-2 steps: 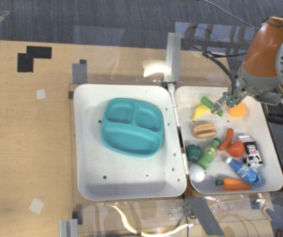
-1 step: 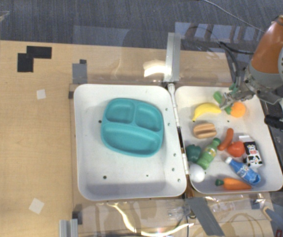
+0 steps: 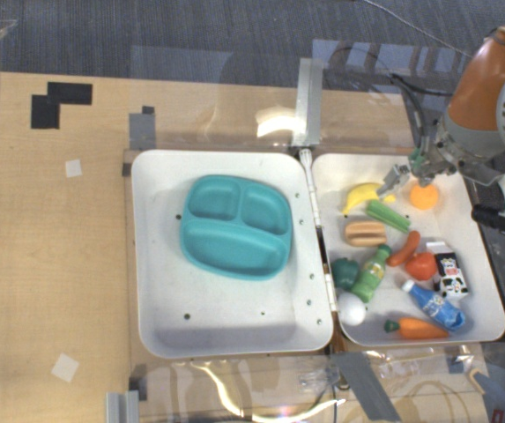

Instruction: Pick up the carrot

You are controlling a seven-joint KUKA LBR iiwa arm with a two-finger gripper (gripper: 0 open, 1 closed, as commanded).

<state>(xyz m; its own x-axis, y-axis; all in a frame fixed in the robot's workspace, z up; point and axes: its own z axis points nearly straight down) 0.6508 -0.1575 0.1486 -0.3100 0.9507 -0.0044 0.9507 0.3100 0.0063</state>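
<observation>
Gripper hangs over the far part of the right bin, fingers spread open, nothing between them; one finger just above the banana, the other by the orange fruit. Green cucumber-like piece lies just below, hot dog bun near it. Carrot sits well apart, at the bin's near edge: orange, tapered, lying flat, small green top at its left end, touching the blue bottle. White egg to its left, green bottle above that. Red tomato mid-bin. Left bin holds a teal divided plate.
</observation>
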